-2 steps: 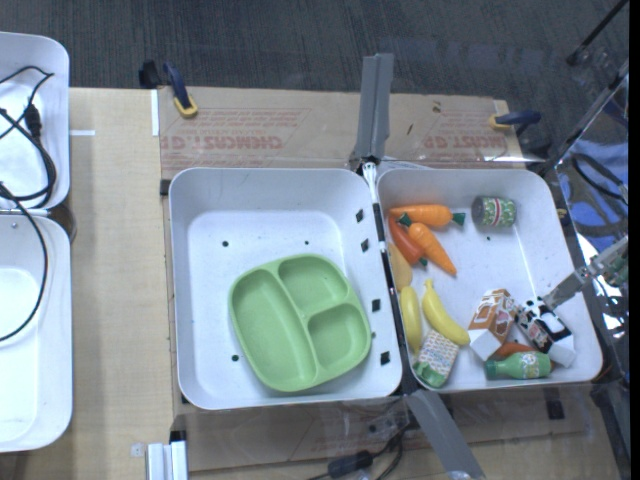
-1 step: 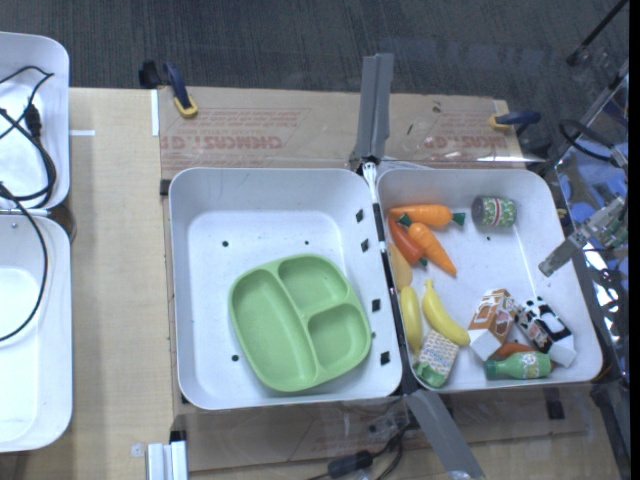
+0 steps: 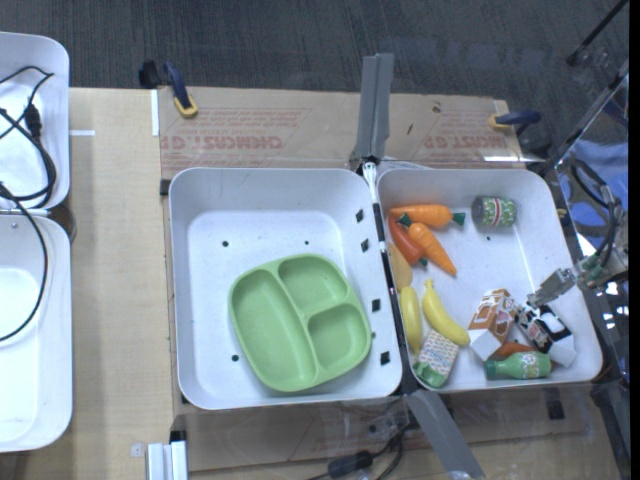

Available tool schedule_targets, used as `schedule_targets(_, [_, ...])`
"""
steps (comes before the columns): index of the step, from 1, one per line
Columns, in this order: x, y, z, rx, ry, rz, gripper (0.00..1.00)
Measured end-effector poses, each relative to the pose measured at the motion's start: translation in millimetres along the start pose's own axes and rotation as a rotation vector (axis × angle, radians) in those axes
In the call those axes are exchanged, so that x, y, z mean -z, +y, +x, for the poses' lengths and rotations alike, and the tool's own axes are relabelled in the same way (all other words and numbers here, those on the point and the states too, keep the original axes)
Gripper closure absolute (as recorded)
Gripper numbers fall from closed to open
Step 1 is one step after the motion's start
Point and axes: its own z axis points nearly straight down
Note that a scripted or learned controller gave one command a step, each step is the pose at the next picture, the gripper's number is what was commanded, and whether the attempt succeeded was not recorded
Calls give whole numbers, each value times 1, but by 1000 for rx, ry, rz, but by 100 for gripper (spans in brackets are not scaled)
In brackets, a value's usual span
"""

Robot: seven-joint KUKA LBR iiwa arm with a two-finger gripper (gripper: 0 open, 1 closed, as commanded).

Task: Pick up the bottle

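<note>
Bench: I see a pale wooden bench top (image 3: pixel 110 268) carrying two shallow white bins side by side, with brown cardboard (image 3: pixel 260 128) under their far edges, presumably as padding.

Left bin: the white plastic left bin (image 3: pixel 200 218) holds one thing, a light green plastic plate with three compartments (image 3: pixel 300 320), lying flat near the middle. I judge it is a drop-off spot, not part of this pick.

Right bin: the white plastic right bin (image 3: pixel 545 208) holds all the clutter, so my work is here.

Gripper: the grey two-finger gripper (image 3: pixel 553 288) comes in low from the right edge, over the near right part of the right bin. I cannot tell how the jaws stand; the tip is too small and blurred. Nothing shows between the fingers.

Bottle: the small green plastic bottle with an orange label (image 3: pixel 519 366) lies on its side by the near right wall, nearer than the gripper tip. It touches a black and white toy (image 3: pixel 545 328), so I expect a crowded grasp.

Bananas: two yellow toy bananas (image 3: pixel 430 313) lie left of the bottle, well apart from it.

Carrots: orange toy carrots (image 3: pixel 425 230) sit at the far left.

Can: a small green can (image 3: pixel 494 212) lies on its side at the far end.
</note>
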Motion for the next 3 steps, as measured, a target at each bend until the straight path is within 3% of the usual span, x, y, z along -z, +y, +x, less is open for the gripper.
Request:
schedule_targets(1, [47, 93, -26, 69, -3, -2, 0])
schedule_targets(2, [36, 108, -19, 282, -3, -2, 0])
schedule_targets(3, [22, 62, 55, 789, 0, -2, 0])
